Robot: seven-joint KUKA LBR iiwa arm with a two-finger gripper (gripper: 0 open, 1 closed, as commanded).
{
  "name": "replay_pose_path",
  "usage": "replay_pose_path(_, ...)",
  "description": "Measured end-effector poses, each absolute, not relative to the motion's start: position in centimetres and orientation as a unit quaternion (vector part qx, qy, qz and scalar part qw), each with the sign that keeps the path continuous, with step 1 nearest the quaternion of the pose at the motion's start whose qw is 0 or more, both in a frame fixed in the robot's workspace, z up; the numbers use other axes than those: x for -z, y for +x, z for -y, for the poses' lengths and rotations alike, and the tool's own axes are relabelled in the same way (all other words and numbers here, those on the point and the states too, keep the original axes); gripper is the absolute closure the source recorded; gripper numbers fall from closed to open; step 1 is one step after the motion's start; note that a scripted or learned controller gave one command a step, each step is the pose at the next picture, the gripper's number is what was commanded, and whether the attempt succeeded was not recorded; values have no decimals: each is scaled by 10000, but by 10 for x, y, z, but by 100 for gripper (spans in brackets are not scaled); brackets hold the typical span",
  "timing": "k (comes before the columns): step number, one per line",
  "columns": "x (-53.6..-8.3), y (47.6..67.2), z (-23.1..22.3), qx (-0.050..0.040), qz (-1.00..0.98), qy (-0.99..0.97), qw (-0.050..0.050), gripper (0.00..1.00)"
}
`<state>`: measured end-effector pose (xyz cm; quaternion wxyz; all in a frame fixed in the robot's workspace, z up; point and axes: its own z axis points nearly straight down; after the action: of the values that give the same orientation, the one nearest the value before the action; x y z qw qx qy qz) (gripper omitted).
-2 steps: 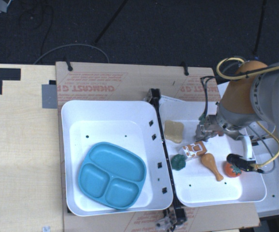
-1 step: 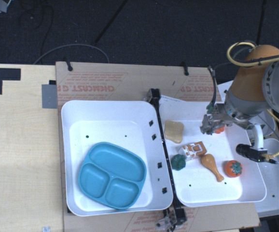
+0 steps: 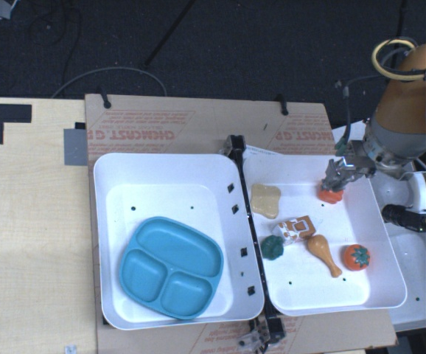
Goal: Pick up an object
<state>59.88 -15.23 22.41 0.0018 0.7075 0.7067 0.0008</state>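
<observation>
A dark floor strewn with black cables lies behind a pale wooden bench [image 3: 29, 220], on which a sheet of brown cardboard [image 3: 191, 124] carries red lettering printed upside down to the camera; it is too blurred to read with confidence. On the cardboard sit two shallow white bins. The left bin [image 3: 117, 172] holds a blue plastic plate with three compartments [image 3: 171, 268]. The right bin [image 3: 379, 279] holds the small pieces: a beige bread-shaped slice [image 3: 265, 199], a brown toy drumstick [image 3: 323, 251], a small brown-and-white boxlike item [image 3: 296, 229], a red tomato-like ball with a green top [image 3: 357, 257], a dark green lump [image 3: 273, 248], and a small orange-red piece [image 3: 330, 193] near the bin's far right corner.

The grey arm with its orange band [image 3: 404, 109] reaches in from the right, and the two-finger gripper [image 3: 338, 174] is low over the orange-red piece, seemingly touching its top. Whether its fingers are spread or closed cannot be told. The likely target is this orange-red piece, which rests on the bin floor, so the pick appears not yet done: the grasp and the lift remain
</observation>
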Motion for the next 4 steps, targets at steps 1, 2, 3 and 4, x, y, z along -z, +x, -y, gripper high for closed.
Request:
replay_pose_path(1,-253,599,153,-4,-7074,7068,7,100)
replay_pose_path(2,-255,612,104,-2,-7086,7056,-10,100)
replay_pose_path(3,-237,617,51,9,-7085,7057,-25,100)
replay_pose_path(4,-223,618,0,12,-7087,7055,-26,100)
